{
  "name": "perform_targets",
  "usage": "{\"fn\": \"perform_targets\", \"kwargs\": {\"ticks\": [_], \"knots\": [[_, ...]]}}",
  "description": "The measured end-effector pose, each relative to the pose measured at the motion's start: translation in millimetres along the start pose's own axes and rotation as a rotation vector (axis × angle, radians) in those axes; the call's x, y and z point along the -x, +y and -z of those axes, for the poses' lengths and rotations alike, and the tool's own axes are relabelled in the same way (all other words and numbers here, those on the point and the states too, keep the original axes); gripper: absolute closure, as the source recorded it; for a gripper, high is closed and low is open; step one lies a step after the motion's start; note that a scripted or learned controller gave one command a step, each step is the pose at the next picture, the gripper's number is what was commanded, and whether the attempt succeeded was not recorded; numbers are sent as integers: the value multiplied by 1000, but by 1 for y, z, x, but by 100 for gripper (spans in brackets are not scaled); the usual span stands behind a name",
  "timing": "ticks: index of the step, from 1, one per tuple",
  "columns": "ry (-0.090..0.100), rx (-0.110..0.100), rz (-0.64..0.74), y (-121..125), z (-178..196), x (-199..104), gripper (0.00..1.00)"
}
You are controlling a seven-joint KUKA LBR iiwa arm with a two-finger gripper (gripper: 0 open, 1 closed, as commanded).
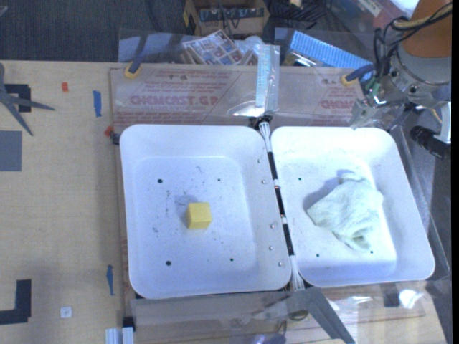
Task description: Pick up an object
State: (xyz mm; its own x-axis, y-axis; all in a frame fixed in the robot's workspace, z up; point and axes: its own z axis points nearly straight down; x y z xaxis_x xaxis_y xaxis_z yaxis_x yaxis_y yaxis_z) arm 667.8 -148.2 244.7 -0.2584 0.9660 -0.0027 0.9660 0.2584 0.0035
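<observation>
At top right, arm: cut off by frame edge.
Gripper: blurred; grip cannot be told.
Crumpled cloth: right bin, below gripper.
Yellow block: left bin, well apart.

Blue tape strips sit on the wooden bench at left, clear plastic sheeting lying far behind.

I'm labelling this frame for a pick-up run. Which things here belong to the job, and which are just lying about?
Belong to the job:
yellow block in the left bin
crumpled white cloth in the right bin
robot arm, at the upper right

Just lying about:
blue corrugated piece behind the bins
blue tape strips on the bench
</observation>
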Motion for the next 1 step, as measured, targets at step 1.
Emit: {"fn": "perform_targets", "kwargs": {"ticks": [1], "knots": [[3,-7,-314,11,-110,-45,100]]}}
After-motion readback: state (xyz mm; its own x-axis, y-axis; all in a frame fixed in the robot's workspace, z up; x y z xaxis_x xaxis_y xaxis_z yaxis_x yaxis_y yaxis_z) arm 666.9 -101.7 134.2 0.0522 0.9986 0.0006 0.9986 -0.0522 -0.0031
